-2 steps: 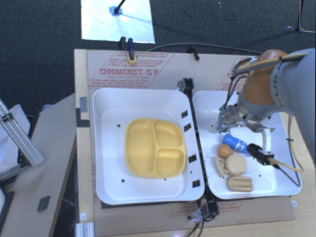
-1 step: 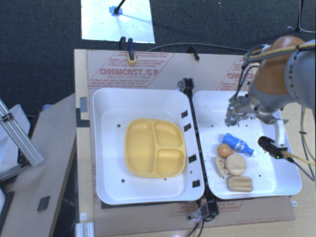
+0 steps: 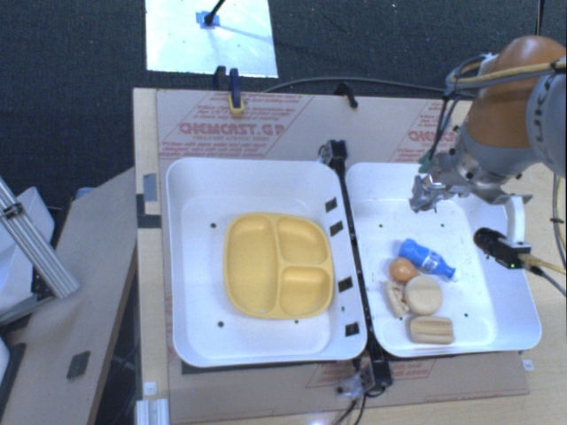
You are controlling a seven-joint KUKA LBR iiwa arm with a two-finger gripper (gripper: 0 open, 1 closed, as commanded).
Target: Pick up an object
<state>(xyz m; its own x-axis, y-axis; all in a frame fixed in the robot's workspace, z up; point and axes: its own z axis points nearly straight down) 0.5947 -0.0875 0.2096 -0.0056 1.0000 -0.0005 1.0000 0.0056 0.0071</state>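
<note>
Nearest the camera, a tan bread-like block [image 3: 431, 329] lies at the front of the right bin [image 3: 518, 326]. Behind it sit a round bun [image 3: 423, 295], an orange ball [image 3: 404, 270] and a blue bottle [image 3: 426, 259], bunched together, so a clean grasp looks difficult. The gripper [image 3: 428, 190] hangs over the bin's back part, apart from them, holding nothing I can see; its state I cannot tell. The left bin [image 3: 190, 237] holds a yellow divided plate [image 3: 278, 265].

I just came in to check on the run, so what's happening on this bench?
A grey and orange arm reaches in over the right bin, its claw above the bin's far end, holding nothing. The blue bottle, orange ball and tan food pieces lie untouched nearer the front. The left bin holds a yellow divided tray.
</note>
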